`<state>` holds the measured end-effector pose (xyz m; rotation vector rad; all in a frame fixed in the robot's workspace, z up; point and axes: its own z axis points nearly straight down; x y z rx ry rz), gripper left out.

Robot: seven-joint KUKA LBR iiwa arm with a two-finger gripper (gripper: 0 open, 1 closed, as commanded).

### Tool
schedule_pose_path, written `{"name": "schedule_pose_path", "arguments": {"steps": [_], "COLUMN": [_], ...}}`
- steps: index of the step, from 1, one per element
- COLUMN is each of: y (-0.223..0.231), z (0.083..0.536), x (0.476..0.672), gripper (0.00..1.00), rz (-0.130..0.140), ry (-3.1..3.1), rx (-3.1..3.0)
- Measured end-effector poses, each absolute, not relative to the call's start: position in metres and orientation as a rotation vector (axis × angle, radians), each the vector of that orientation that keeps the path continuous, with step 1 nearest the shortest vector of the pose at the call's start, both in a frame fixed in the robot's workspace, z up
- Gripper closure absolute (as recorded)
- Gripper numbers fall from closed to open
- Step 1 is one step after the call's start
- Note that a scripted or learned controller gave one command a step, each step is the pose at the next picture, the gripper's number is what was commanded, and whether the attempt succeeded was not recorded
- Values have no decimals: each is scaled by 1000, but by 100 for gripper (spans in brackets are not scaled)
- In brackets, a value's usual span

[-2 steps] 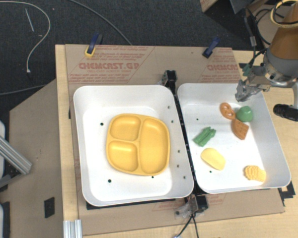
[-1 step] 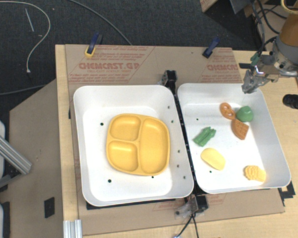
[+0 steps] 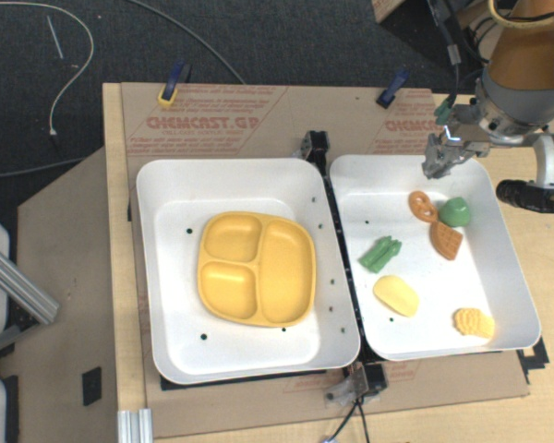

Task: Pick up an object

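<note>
The right bin (image 3: 508, 275) holds several toy foods: an orange pretzel (image 3: 422, 206), a green round piece (image 3: 455, 212), a brown waffle-like piece (image 3: 447, 242), a green bean bundle (image 3: 380, 253), a yellow oval (image 3: 395, 295) and a yellow corn piece (image 3: 474, 322). My gripper (image 3: 438, 162) hangs over the bin's far edge, just beyond the pretzel, with nothing visibly between its fingers. The fingers are too small and dark to judge.
The left bin (image 3: 166, 247) holds a yellow divided plate (image 3: 257, 268). Blue clamps (image 3: 173, 83) (image 3: 391, 89) hold the cardboard at the back. A black bracket (image 3: 315, 144) sits between the bins. Cables lie on the dark floor beyond.
</note>
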<state>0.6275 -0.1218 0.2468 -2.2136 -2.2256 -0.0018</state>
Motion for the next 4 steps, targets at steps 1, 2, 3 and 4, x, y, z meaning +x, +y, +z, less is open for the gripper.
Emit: {"name": "schedule_pose_path", "arguments": {"steps": [1, 2, 3, 4], "y": [-73, -14, 40, 87], "z": [234, 225, 217, 222], "x": [618, 606, 596, 587], "gripper": [100, 100, 100, 100], "rz": [1, 1, 2, -2], "ry": [-2224, -2224, -2224, -2226], "rx": [-2213, -2213, -2213, -2213]}}
